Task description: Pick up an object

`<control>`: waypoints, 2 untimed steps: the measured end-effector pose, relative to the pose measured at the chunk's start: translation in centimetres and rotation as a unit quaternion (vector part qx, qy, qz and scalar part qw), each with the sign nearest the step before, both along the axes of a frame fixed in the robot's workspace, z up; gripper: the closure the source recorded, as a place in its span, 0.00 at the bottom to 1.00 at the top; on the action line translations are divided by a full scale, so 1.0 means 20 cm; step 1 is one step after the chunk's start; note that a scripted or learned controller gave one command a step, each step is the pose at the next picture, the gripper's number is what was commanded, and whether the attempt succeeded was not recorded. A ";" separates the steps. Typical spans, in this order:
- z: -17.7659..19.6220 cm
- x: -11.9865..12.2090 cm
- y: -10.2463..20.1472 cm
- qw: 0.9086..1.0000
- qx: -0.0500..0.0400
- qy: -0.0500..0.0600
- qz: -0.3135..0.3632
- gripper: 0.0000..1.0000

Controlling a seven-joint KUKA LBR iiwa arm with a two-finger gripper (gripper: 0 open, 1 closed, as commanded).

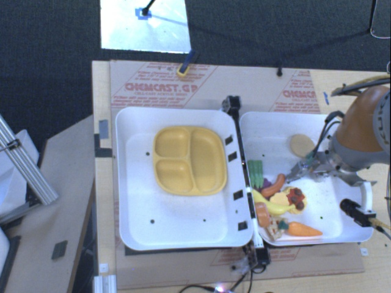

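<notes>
Several toy foods are heaped at the front left of the right bin [330, 224]: an orange sausage [273, 185], a yellow banana [275, 204], a dark red berry cluster [296, 195], an orange carrot [303, 229], a green piece [255, 168] and purple grapes [263, 181]. Farther back, a tan round disc [301, 144] lies by itself. My gripper [295, 173] reaches in from the right and hangs low over the bin. Its tip is just right of the sausage's upper end and above the berries. Nothing is visibly held in it.
The left bin [134, 212] holds a yellow divided plate [188, 160]. Between the bins runs a ridge with black clips [238, 170]. A black part of the arm [356, 212] hangs over the right bin's front right corner. The grey and orange wrist [366, 127] covers the bin's right side.
</notes>
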State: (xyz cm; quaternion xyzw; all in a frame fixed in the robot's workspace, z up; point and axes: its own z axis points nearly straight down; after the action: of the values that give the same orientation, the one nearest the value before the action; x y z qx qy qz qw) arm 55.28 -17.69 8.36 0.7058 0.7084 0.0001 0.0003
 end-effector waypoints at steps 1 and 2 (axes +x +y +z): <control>0.06 0.01 0.00 1.000 0.000 -0.002 0.000 1.00; 0.28 0.00 0.01 1.000 -0.001 -0.002 0.000 1.00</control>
State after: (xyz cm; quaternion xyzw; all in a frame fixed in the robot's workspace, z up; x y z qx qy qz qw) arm 55.22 -17.58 13.95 0.7056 0.7086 0.0014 0.0025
